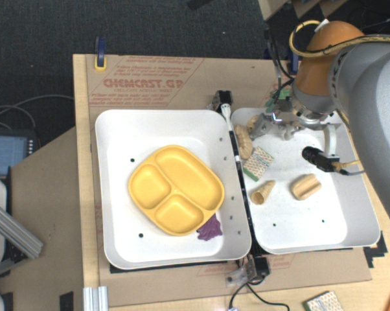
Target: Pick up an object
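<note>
In the left bin (111, 173), a purple scrap (210, 228) touches a yellow divided tray (175, 188). In the right bin (350, 232) lie a cone (262, 191), a tan cylinder (306, 186), and a checkered packet (257, 162). Farther back, the gripper (280, 123) hangs over that bin's rear; its state is unclear.

**The Robot Arm**

The arm (370, 76) is big, round and grey. An orange band (318, 60) sits above the wrist. A yellow cable (303, 34) loops by the band. Thin wires with a bit of green hang near the silver metal wrist (305, 116).
</note>
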Tool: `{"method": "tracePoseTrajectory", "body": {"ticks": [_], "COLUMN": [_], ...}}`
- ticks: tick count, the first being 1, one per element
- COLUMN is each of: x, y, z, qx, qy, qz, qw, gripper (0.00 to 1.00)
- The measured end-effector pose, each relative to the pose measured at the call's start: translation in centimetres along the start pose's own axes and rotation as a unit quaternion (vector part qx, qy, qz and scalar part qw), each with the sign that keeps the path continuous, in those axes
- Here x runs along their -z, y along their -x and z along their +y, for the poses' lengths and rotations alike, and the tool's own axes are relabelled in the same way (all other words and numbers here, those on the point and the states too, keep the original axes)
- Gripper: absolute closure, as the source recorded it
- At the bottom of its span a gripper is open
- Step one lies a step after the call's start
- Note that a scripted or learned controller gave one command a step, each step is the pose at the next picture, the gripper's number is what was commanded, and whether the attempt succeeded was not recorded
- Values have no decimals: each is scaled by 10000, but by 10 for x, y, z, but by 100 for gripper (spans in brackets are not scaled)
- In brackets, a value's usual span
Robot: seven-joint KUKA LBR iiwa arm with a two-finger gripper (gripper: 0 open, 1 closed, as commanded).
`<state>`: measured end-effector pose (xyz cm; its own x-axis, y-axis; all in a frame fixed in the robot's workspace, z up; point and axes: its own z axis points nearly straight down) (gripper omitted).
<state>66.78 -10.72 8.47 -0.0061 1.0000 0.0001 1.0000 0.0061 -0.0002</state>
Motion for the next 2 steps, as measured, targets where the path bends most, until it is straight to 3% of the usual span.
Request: {"method": "tracePoseTrajectory", "body": {"ticks": [2], "x": [0], "y": [-15], "z": [-1], "qx": [-25], "qy": [-6], "qz": [-3], "qw": [10000], "gripper": [0]}}
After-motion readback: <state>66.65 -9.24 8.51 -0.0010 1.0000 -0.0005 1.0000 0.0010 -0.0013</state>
